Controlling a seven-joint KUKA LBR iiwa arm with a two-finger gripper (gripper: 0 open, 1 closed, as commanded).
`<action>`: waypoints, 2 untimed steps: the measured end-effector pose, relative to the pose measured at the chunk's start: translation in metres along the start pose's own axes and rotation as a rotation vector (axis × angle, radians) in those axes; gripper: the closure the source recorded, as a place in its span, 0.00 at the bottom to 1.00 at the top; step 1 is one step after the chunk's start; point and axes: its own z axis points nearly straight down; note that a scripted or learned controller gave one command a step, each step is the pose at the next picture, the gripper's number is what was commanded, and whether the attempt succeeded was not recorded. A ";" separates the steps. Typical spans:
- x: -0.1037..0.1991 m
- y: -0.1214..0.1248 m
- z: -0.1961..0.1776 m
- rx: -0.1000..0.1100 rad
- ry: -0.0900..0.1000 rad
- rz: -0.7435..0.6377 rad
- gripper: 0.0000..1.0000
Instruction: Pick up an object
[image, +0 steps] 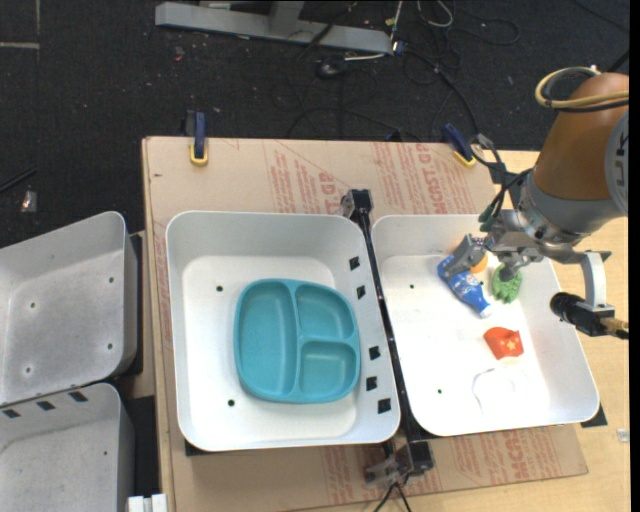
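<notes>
The tool hangs at the right bin's one o'clock, over a crinkled blue packet and a green lump; its grip I cannot tell. A smooth teal divided plate lies in the left bin.

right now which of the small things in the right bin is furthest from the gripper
The orange item. It lies alone nearer the bin's front, while the blue packet and the green item sit up beside the gripper.
</notes>
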 end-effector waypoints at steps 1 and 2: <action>0.000 0.003 -0.007 -0.013 -0.002 -0.002 0.00; -0.001 0.012 0.043 -0.009 -0.001 -0.001 0.00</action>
